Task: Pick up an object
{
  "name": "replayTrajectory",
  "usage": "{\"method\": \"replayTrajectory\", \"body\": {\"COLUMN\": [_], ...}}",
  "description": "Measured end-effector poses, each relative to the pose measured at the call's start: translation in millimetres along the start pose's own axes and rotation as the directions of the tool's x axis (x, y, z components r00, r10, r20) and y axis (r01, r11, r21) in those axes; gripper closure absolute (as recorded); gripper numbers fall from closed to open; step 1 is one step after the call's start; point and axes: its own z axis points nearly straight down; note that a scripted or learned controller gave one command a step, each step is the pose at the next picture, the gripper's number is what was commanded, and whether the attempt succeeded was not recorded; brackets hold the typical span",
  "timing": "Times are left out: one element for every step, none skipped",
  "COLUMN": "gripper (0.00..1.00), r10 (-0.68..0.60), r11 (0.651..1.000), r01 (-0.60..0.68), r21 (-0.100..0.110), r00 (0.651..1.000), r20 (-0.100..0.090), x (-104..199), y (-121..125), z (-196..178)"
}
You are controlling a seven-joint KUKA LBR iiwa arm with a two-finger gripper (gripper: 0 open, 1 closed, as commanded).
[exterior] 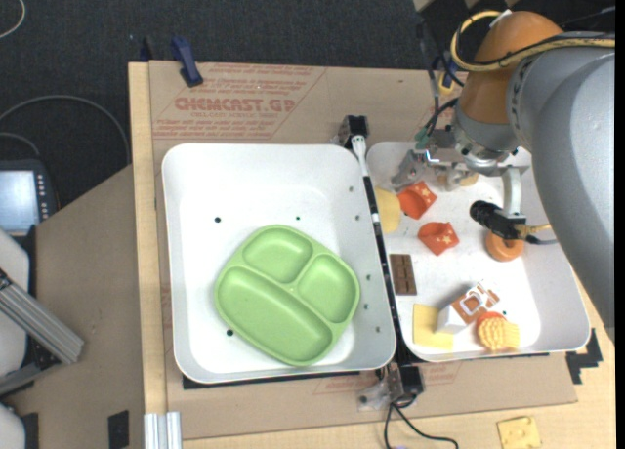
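Currently the pincer (437, 166) hangs over the far-left corner of the right-hand shallow white bin (547, 301), just above a small red wedge-shaped block (417, 199). Can't tell from this angle whether the pincer is apart or together, and nothing is visibly held.

Judging by position, the red wedge is the likely target. It lies just beside a pale yellow soft-looking piece (389, 211) by the bin's left wall, w/ a second red-orange cube (438, 237) a bit nearer. The other bits sit well apart and are prob. no hindrance: brown flat rectangle (401, 274), yellow block (426, 325), white-and-orange toy box (475, 302), knobbly orange-yellow piece (496, 332), round orange item (505, 247). The left bin (195, 242) carries a green divided plastic plate (285, 291).

To do it well:
- Centre over the wedge, not its edge.
- Set the closing direction across its narrow side.
- Keep clear of the bin wall & the yellow piece.
- Go fully down before closing, since a sloped face may slip.
- Lift straight up, slowly.
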Motion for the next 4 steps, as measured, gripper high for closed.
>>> {"method": "replayTrajectory", "body": {"gripper": [0.00,0.00,1.00,0.00], "r10": [0.010,-0.002,0.002,0.002], "r11": [1.000,1.000,1.000,1.000], "r01": [-0.010,0.002,-0.002,-0.002], "r21": [0.012,-0.003,-0.003,-0.001], "r00": [1.000,1.000,1.000,1.000], "r20": [-0.001,-0.002,0.000,0.000], "x": [-38.1,2.8,0.1,0.1], "y": [-126.7,-70.7,-72.4,-72.7], "z": [1.4,0.4,-10.2,-9.5]}}
